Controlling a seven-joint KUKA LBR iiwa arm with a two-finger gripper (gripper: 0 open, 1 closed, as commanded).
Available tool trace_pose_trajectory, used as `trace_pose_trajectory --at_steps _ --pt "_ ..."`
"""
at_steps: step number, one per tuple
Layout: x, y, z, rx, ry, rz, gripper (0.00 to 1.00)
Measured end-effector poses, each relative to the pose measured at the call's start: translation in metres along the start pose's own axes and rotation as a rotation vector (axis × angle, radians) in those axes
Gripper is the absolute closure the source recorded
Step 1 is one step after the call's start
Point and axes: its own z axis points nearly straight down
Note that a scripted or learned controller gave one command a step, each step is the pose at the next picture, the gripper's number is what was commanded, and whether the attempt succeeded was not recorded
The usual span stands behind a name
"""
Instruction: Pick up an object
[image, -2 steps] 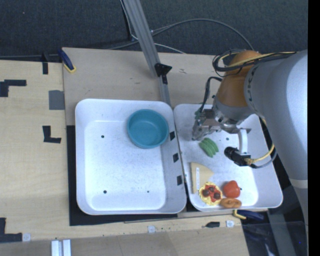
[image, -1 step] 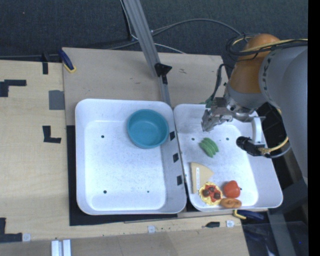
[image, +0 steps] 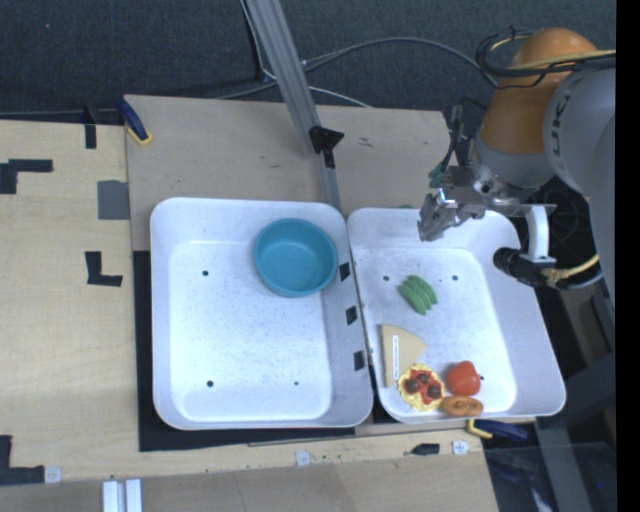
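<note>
- Two shallow white bins sat side by side on a tan bench, seen from above at a slant.
- The left bin (image: 190, 330) held a round blue bowl (image: 294, 257) near its far edge, towards the far right corner, upright and open to the camera.
- The right bin (image: 520, 340) held several small toy foods.
- A green pea pod (image: 419, 294) lay near the middle of the right bin, well apart from the other items.
- A pale wedge with a red and yellow topping, like a pizza slice (image: 408, 368), lay near the near left corner of the right bin.
- A red tomato (image: 462, 378) sat just beside the slice, close to the near edge.
- A small orange-brown piece (image: 461, 406) lay against the near edge, just in front of the tomato.
- The grey arm with its orange band (image: 520, 100) reached in from the right.
- The gripper (image: 436, 224) hung over the far edge of the right bin, beyond the pea pod and apart from every item.
- Nothing showed between the fingers; whether they were spread or closed could not be told.
</note>
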Motion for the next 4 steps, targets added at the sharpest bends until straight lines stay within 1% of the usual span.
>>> trace_pose_trajectory --at_steps 1,2,3,4 --pt "0.000 0.000 -0.023 0.003 0.001 0.000 1.00" --pt "0.042 -0.015 -0.014 0.006 0.001 -0.003 1.00" --pt "0.087 -0.038 -0.022 0.005 0.002 -0.004 1.00" --pt "0.136 -0.053 -0.018 0.006 0.001 -0.004 1.00"
